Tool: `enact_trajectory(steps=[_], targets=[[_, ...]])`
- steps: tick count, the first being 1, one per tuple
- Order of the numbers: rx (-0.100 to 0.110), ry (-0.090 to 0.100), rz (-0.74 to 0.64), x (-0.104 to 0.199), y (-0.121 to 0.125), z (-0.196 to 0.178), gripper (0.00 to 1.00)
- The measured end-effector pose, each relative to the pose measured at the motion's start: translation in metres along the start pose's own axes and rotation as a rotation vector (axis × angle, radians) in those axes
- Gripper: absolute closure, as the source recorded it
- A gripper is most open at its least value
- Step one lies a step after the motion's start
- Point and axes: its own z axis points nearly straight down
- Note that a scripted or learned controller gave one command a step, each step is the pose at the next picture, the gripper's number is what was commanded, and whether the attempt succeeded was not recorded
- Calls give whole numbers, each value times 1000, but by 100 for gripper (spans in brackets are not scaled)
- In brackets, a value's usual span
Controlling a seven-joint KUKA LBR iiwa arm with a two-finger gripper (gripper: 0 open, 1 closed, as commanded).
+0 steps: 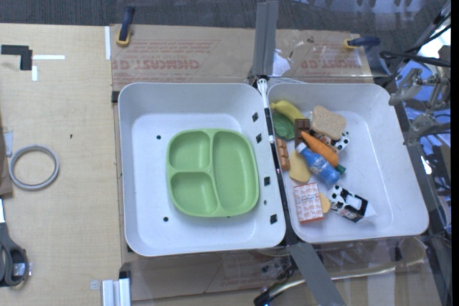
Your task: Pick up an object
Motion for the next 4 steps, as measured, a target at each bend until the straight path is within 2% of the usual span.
enact_trajectory(steps=[1, 2, 3, 4], targets=[[0, -1, 207, -79, -4, 59, 0], [3, -22, 236, -75, 46, 167, 0], [-1, -3, 510, -63, 101, 187, 0], [0, -2, 878, -69, 119, 188, 0]])
